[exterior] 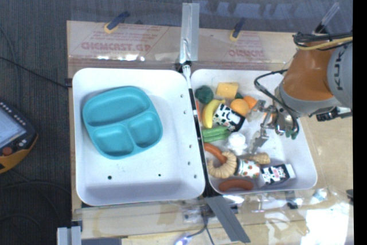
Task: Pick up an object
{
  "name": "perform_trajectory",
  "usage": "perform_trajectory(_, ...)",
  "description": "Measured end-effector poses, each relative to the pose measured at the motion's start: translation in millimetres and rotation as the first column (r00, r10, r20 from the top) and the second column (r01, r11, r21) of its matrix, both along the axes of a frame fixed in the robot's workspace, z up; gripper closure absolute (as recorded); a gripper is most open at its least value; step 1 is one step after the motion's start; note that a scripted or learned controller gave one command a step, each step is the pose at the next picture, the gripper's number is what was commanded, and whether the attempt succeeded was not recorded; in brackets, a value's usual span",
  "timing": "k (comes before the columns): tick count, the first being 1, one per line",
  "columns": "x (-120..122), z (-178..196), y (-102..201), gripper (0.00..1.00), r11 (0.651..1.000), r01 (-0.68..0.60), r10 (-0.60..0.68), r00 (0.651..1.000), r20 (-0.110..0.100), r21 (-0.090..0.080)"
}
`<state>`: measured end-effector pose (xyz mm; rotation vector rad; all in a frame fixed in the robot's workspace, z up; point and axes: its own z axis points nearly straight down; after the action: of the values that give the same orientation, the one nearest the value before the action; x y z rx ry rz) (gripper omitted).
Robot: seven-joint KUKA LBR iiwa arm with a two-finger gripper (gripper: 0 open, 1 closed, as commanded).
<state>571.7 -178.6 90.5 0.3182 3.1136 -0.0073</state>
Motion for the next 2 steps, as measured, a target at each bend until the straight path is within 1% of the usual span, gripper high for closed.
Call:
perform_trajectory(1, 51.5, -0.3, 50.5, 0.0, 0.999, 0.033, -0.033, 0.999, 0.004, 0.003)
perform_trajectory(2, 21.3, -0.2, -3.5, 0.0, 0.991, -0.137, 0.137, 0.991, 0.001, 0.0)
